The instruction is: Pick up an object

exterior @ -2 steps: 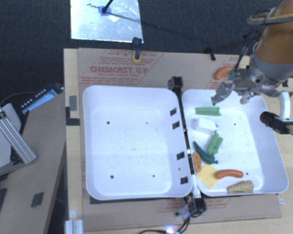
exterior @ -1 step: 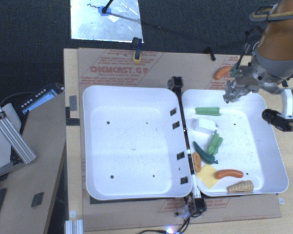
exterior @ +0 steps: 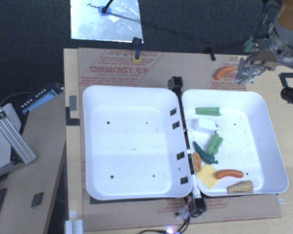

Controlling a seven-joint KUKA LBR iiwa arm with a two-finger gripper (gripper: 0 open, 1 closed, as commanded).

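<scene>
- Camera view: the tool (exterior: 249, 72) hangs at about 1 o'clock, past the far rim of the right bin (exterior: 268, 130), over bare tabletop (exterior: 151, 65); whether it is released or clenched I cannot tell.
- An orange sausage-shaped piece (exterior: 223, 72) lies just beside it on the tabletop, outside both bins.
- Risk, as I judge it: that smooth, rounded piece could roll or squirt away under a slightly off-centre pinch.
- Other candidates sit in the right bin: a green bean-like stick (exterior: 208, 111) near 12 o'clock, a white block (exterior: 205, 126), a yellow flat wedge (exterior: 207, 175) and a second orange sausage (exterior: 229, 173) near 6 o'clock.
- These crowd together, so a descent there might nudge 2 at once.
- The left bin (exterior: 132, 140) looks like smooth white plastic.
</scene>
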